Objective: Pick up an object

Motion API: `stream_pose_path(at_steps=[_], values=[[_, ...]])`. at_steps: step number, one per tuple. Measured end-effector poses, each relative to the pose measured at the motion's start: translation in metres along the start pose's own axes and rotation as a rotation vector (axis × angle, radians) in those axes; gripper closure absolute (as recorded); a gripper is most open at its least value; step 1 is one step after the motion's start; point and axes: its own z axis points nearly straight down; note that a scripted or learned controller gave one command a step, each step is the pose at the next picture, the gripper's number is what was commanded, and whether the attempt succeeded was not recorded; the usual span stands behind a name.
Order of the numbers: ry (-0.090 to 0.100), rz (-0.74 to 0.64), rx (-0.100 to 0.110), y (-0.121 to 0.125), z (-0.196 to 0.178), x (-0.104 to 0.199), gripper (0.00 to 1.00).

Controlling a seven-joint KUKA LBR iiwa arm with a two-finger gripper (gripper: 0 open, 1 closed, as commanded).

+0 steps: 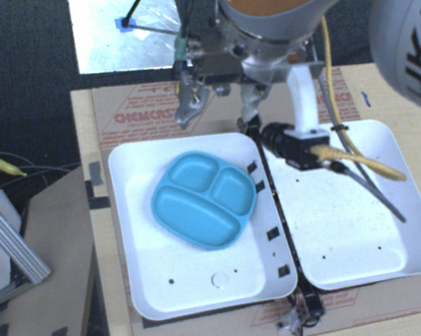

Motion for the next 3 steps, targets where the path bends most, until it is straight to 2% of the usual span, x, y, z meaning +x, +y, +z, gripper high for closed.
stream_pose_path(at_steps=[1,2,3], values=[[-0.006,0.004,0.012,-0.032,0.032,0.022,0.00],[-0.005,0.001,0.006,-0.029,0.019,0.020,1.00],[-0.012,0.016,0.018,-0.032,0.119,-0.039,1.00]])
